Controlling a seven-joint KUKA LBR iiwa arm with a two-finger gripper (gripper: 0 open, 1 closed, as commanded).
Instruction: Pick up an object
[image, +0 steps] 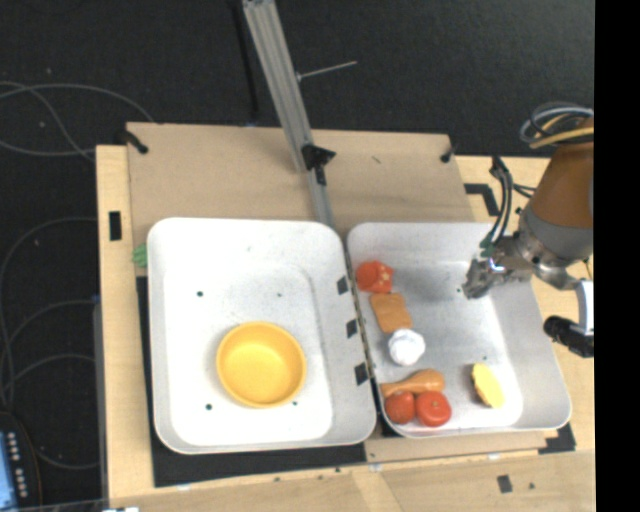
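The right bin (440, 250) holds several small items along its left wall: a red tomato (373, 275), a tan bread slice (391, 313), a white ball (406, 347), an orange carrot (415, 382) and two red pieces (420, 407). A yellow piece (487, 385) lies near the bin's front right. My gripper (480, 278) hangs over the right part of that bin, well away from all the items, with nothing seen between its fingers. A yellow bowl (261, 363) sits in the left bin (200, 260).
A metal pole (285, 95) slants up from the bench between the two bins. The bins rest on a tan bench (240, 170). Cables lie on the dark floor at left.
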